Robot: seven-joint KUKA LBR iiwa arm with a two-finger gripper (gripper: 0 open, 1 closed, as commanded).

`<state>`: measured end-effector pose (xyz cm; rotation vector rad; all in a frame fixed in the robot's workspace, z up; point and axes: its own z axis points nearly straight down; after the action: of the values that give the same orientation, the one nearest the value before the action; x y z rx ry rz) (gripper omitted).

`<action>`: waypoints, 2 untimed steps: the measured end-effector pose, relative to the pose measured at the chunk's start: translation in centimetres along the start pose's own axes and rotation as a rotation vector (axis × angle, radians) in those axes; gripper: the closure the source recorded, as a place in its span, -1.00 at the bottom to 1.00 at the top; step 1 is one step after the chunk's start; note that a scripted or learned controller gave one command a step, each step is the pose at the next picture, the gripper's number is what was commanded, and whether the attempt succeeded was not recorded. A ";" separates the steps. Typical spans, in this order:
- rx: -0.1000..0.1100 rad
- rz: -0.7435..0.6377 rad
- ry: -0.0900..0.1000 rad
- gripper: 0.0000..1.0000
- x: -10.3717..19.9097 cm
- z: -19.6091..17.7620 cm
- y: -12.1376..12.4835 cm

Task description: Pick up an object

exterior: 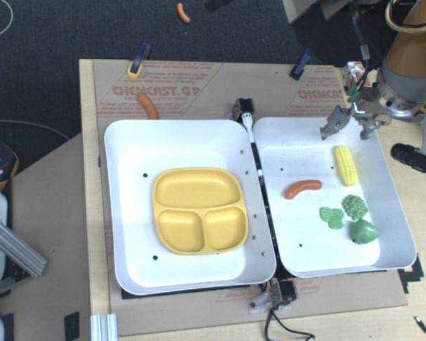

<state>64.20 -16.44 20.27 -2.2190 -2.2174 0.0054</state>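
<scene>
One fixed camera looks down at a slant from above the counter (199,84), far enough back to take in both bins (121,212) whole and some floor (71,20) beyond.

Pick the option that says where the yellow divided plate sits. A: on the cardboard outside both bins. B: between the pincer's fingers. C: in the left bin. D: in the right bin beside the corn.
C: the yellow divided plate lies flat in the left bin, while the corn lies in the right bin and the pincer is at that bin's far edge.
</scene>
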 end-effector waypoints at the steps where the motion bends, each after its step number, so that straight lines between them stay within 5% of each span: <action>1: 0.000 -0.001 0.001 -1.00 0.2 4.3 0.0; 2: 0.002 -0.002 0.002 -1.00 1.2 9.5 -0.5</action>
<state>63.63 -15.20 10.75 -2.2155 -2.2175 0.0058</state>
